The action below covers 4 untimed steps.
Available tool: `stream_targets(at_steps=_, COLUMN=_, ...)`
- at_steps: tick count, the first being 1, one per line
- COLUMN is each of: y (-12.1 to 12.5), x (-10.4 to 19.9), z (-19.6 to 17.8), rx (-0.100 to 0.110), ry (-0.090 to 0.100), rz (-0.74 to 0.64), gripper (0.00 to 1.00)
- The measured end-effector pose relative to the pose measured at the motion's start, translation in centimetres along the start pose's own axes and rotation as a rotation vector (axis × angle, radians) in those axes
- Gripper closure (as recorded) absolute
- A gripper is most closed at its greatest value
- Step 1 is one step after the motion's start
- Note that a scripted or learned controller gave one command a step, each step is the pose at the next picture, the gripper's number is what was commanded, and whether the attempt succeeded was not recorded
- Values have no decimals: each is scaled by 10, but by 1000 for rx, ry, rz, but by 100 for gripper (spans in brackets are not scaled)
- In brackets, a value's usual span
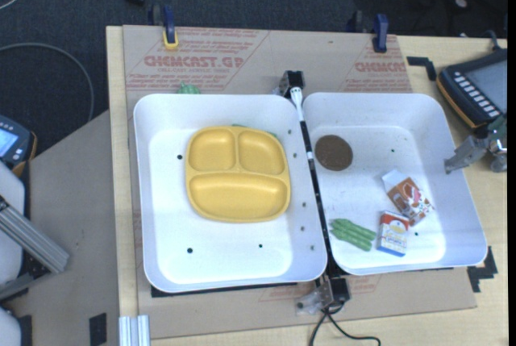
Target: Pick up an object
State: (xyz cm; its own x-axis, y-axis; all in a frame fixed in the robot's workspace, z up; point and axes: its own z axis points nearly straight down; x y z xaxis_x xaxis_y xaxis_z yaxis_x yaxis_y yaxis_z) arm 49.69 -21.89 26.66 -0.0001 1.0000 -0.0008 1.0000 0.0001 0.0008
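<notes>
The claw (466, 157) is seen at the right edge of the camera view, a small grey shape just outside the right rim of the right bin (431, 112), over the worktop (242, 54). Whether it is open or shut cannot be told, and nothing is seen held in it.

Nearest to the claw, inside the right bin, a red and white packet (408, 198) is laid tilted toward the bin's right side. Just below it, a second small packet (393, 234), red, white and blue, is laid near the bin's front edge, close to the first one. To the left of that second packet, a green pea pod (352, 232) is laid flat, near the front left corner of the bin. Farther back, a round brown disc (333, 152) is placed near the bin's left wall, well apart from the packets.

The left bin (161, 199) is set side by side with the right one, their rims touching along the middle. In it, a yellow divided plate (238, 173) with three compartments is placed toward the back and centre.

Both bins are carried on a brown board printed with red lettering. Two blue clamps (168, 23) are fixed at the board's far edge. A yellow-edged handheld control unit (476, 90) is seen beyond the right bin, near the back right.
</notes>
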Motion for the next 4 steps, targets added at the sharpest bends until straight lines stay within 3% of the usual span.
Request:
stream_targets(at_steps=1, y=-21, x=-4, z=120, rx=14, ry=6, rz=3, gripper=0)
stream_targets(at_steps=2, y=29, x=4, z=161, rx=-17, ry=-4, rz=2, gripper=0)
stream_targets(at_steps=4, y=21, x=8, z=167, rx=-43, ry=-10, rz=2, gripper=0)
